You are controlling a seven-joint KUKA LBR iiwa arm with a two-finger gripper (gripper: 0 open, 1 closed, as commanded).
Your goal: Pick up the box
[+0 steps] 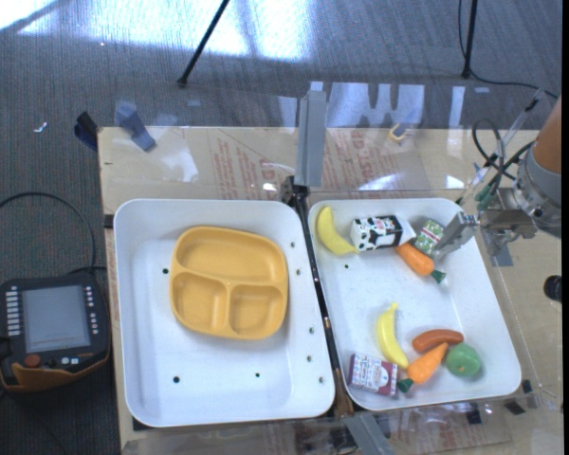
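Box [373,373] at lower middle looks light, stiff cardboard; pinch its long sides. Gripper [452,238] upper right, can't tell its state.

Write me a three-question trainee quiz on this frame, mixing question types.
1. True or false: the yellow tray sits in the left bin.
2. How many bananas lie in the right bin?
3. The gripper is nearest which item: A) red box B) green box C) green apple?

Key: 1 true; 2 two, one at the top left corner, one lower down; 3 B.
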